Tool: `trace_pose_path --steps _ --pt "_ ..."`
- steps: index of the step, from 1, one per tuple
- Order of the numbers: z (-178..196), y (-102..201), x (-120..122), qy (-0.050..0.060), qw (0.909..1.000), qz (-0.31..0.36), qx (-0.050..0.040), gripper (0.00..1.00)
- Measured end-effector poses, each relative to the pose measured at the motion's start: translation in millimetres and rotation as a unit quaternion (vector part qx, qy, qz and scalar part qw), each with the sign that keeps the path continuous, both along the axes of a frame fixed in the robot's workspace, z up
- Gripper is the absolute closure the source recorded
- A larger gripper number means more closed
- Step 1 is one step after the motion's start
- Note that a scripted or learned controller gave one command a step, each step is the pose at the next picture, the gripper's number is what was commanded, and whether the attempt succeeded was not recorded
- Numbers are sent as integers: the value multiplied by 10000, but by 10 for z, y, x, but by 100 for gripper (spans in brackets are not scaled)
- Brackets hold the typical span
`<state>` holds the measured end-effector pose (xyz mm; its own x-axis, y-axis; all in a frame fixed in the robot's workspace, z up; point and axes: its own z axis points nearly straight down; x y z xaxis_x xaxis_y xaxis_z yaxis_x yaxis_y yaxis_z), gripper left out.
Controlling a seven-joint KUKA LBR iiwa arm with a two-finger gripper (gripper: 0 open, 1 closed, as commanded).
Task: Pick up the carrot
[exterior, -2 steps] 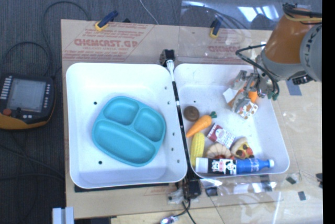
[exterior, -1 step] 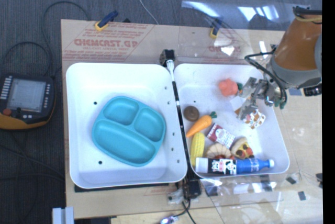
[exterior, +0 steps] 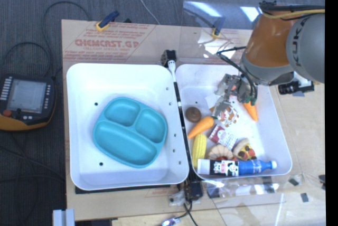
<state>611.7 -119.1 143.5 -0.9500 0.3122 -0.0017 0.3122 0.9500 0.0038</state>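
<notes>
1. Grey carpet surrounds a cardboard-topped bench (exterior: 121,43), which carries two shallow white bins set side by side.
2. Left bin (exterior: 84,82): contains a teal divided plate (exterior: 130,131) lying flat near the middle.
3. Right bin (exterior: 280,140): holds a clutter of toy food and packaging.
4. Carrot (exterior: 200,126): lies in the right bin near its left wall, tilted, with its tip pointing down-left. It sits just above a yellow corn cob (exterior: 198,150) and just right of a small brown round item (exterior: 193,113).
5. A second orange piece (exterior: 251,110) lies just below the gripper, towards the right side of the same bin.
6. A white bottle with a blue end (exterior: 237,167) lies along the near wall of the right bin; a red-and-white packet (exterior: 226,120) rests between the carrot and the orange piece.
7. Arm: enters from the right, its orange band above the bin's far right corner.
8. Gripper (exterior: 236,88): positioned over the upper part of the right bin, apart from the carrot. Finger state cannot be determined; nothing is visibly grasped.
9. A handheld control pendant (exterior: 24,101) rests on the carpet left of the bench.
</notes>
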Motion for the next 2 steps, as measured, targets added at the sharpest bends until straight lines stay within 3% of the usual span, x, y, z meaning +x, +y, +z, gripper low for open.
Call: trace_pose_path --steps 1,2 --pt "363 -610 -269 -11 9975 701 -36 100" --pt "233 216 -478 8 9939 1104 -7 100"
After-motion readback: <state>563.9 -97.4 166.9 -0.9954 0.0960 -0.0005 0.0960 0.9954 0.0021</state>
